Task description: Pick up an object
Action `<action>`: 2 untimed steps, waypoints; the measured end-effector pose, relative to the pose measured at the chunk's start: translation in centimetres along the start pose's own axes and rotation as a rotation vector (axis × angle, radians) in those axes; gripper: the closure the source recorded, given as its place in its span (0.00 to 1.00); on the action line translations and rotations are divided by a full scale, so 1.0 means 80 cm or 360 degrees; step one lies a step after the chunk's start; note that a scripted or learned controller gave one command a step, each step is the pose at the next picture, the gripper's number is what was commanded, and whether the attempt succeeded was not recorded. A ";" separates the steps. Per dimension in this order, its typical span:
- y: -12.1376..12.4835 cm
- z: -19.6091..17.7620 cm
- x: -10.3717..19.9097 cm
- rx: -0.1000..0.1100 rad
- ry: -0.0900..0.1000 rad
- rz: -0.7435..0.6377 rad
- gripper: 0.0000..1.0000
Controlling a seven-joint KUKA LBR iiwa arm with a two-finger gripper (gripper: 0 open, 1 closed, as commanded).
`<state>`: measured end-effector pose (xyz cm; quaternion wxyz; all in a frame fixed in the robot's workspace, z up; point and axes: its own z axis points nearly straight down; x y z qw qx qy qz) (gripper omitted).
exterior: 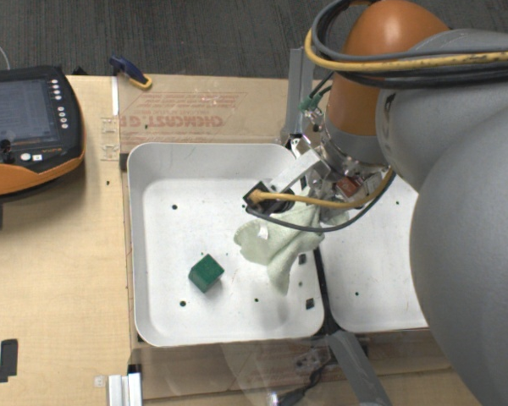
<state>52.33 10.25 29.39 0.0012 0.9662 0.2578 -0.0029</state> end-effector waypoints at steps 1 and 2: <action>-0.048 0.070 -0.040 0.0003 -0.0003 -0.0416 1.00; -0.047 0.069 -0.039 0.0002 -0.0002 -0.0416 0.00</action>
